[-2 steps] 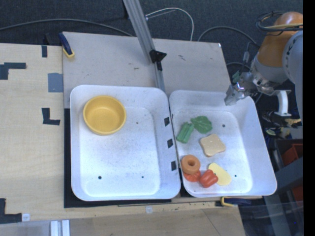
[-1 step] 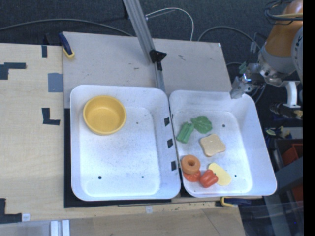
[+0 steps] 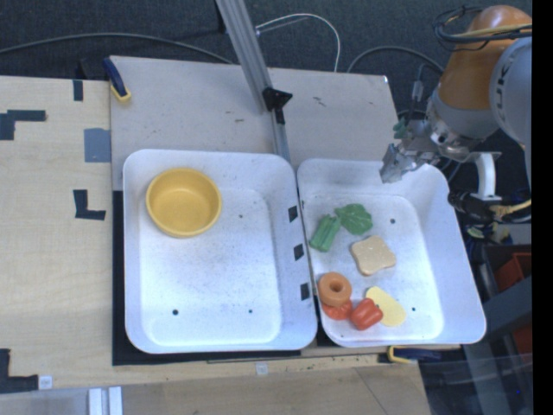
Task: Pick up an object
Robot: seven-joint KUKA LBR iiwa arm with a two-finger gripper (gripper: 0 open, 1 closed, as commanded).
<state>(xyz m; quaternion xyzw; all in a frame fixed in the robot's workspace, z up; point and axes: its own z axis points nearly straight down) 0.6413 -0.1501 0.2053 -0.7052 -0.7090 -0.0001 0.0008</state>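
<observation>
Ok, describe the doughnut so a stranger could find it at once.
Look in the right-hand white bin, the one with the toy food, along its near-left side by the wall shared with the other bin. The doughnut is the orange-brown ring with a hole, touching the red pepper; nothing else there is ring-shaped.

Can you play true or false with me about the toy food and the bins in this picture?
1. The yellow bowl sits in the left bin. True.
2. The donut is inside the yellow bowl. False: it lies in the right bin, near the front.
3. The toast slice lies in the right bin. True.
4. The gripper is holding the red pepper. False: the gripper is over the right bin's back edge, well apart from the pepper, which lies in the bin.
5. The green vegetables lie further back in the bin than the donut. True.
</observation>
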